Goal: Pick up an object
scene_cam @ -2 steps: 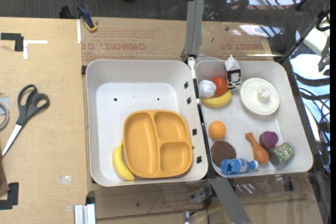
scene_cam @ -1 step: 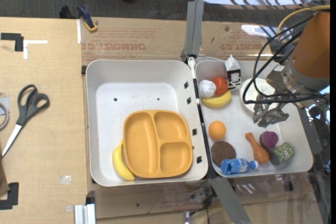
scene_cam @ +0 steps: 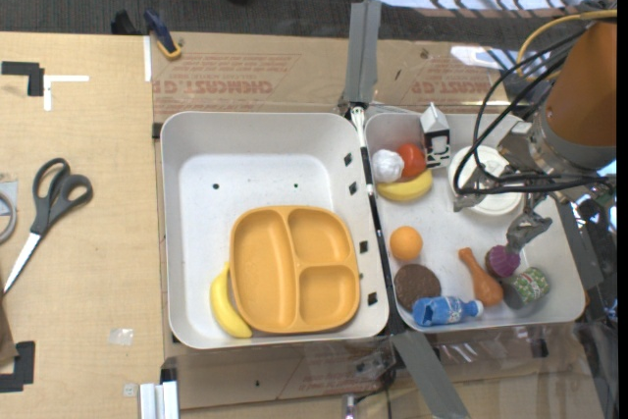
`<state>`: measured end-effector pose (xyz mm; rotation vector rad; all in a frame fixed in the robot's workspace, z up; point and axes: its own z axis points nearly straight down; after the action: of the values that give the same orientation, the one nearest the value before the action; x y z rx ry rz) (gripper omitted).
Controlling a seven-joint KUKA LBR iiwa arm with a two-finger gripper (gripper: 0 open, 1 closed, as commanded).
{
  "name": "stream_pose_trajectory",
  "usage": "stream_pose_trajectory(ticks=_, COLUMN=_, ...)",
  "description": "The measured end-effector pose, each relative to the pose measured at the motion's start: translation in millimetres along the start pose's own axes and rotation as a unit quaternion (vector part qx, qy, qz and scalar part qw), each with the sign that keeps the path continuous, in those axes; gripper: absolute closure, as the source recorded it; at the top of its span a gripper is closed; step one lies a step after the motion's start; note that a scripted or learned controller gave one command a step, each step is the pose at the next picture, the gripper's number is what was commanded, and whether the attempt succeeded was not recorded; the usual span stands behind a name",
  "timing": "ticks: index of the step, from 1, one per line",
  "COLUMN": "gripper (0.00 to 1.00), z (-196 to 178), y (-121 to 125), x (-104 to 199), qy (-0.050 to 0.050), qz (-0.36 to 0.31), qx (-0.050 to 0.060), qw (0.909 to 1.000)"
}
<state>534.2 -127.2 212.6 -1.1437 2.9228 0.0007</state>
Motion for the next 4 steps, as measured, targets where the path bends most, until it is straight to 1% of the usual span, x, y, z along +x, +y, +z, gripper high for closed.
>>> stream_pose_trajectory(ticks=1, gripper=0.0, z=110.3, y=9.0, x=47.1, qy=0.0, qz=0.003, qx=0.001, qw=1.0)
stream_pose_trajectory(ticks=2, gripper=1.0, z=99.4, y=8.3, x=43.8, qy=-0.003, qz=0.001, qx=0.004, qw=1.0)
stream_pose_trajectory(ticks=3, gripper=1.0, z=-7.1, y=32.3, x=-15.6, qy=-0.001, qz=0.046, qx=0.001, qw=0.9989)
stream_pose_trajectory(ticks=4, gripper=1.0, z=-23.8, y=-47.7, x=29.0, qy=-0.001, qz=0.019, qx=0.001, qw=0.9998)
